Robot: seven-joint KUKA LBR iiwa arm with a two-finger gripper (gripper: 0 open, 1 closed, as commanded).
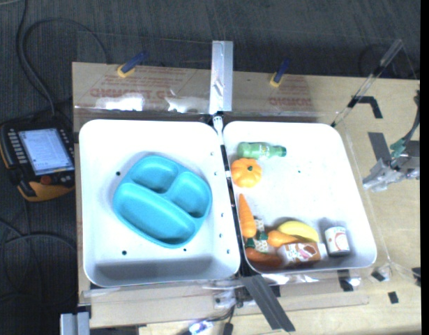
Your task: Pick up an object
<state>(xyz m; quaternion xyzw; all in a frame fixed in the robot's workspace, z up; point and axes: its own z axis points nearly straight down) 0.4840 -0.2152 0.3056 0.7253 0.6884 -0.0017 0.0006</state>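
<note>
The right-hand shallow white plastic bin [354,187] holds the candidates. A small green plastic bottle [261,150] lies on its side near the far wall, with a round orange toy pumpkin [245,172] just below it. A long orange toy carrot [247,217] runs along the left wall, and at the near wall crowd a yellow toy banana [299,229], a red-brown packet [284,255] and a small white can with a red label [337,240]. The pumpkin looks light, stiff and somewhat slick, and it stands apart from the pile; gripping across its middle seems safest. The left bin [95,250] holds a blue divided plastic tray [162,199]. Whether the claw is open or closed cannot be told
</note>
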